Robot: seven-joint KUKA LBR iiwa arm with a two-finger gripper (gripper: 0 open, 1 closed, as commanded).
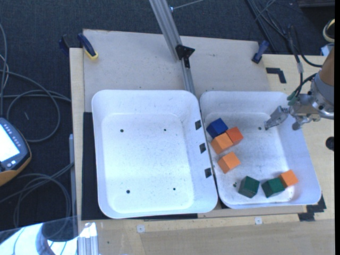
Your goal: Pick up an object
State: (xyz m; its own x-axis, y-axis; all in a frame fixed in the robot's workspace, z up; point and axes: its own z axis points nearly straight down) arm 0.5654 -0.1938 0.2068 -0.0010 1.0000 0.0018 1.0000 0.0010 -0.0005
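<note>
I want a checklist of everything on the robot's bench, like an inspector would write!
Surface: pale bench board bearing the left bin and the right bin, side by side.
Job's things: all in the right bin: a blue cube, four orange cubes, one lying apart from the others, and two green cubes, one darker.
Clutter: blue clamps at the board's back corners.
Grippers: gripper over the right bin's far right side, holding nothing that I can see.
Cables: dark cables on the floor at left.
Surroundings: dark carpet, a slanted metal pole.
</note>
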